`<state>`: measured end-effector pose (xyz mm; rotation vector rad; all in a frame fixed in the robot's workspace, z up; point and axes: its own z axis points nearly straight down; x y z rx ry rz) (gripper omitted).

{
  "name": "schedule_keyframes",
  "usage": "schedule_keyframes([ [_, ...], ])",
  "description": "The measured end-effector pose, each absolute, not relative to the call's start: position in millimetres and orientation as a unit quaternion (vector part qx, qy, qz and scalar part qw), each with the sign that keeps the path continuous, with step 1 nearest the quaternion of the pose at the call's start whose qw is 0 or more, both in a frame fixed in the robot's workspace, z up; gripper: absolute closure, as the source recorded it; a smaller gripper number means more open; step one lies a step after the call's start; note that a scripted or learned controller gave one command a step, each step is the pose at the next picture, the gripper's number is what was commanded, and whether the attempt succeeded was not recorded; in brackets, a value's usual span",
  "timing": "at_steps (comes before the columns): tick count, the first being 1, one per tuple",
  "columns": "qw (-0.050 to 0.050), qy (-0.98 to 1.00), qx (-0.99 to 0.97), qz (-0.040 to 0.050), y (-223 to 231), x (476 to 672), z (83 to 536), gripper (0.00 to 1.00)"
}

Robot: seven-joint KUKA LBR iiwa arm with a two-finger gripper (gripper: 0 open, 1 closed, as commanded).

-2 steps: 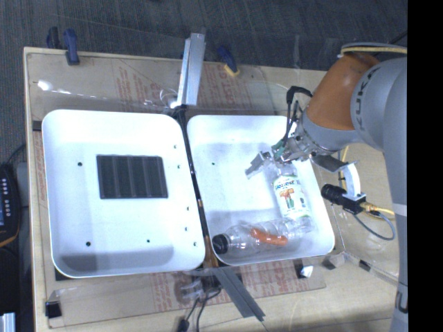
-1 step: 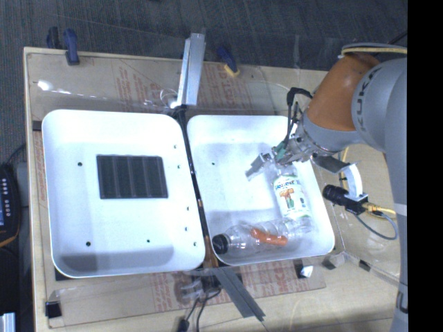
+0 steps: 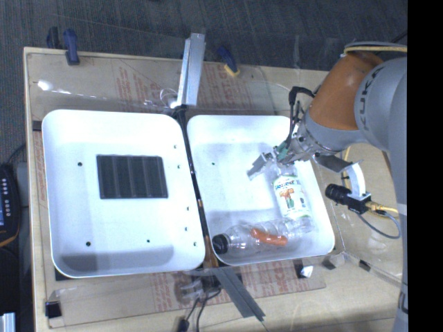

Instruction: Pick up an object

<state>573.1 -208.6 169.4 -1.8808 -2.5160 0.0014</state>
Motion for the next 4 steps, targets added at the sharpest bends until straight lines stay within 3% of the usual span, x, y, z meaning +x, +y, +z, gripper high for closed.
schedule_keyframes([
  [1, 0.001, -0.754, -0.657, 0.001, -180, 590.3, 204, 0.0],
  [2, 0.001, -0.744, -0.668, 0.0014, -210, 569.4, 192, 0.0],
  [3, 0.002, -0.763, -0.646, 0.0005, -208, 569.9, 178, 0.0],
  [4, 0.003, -0.765, -0.644, 0.0005, -207, 570.8, 189, 1.0],
])
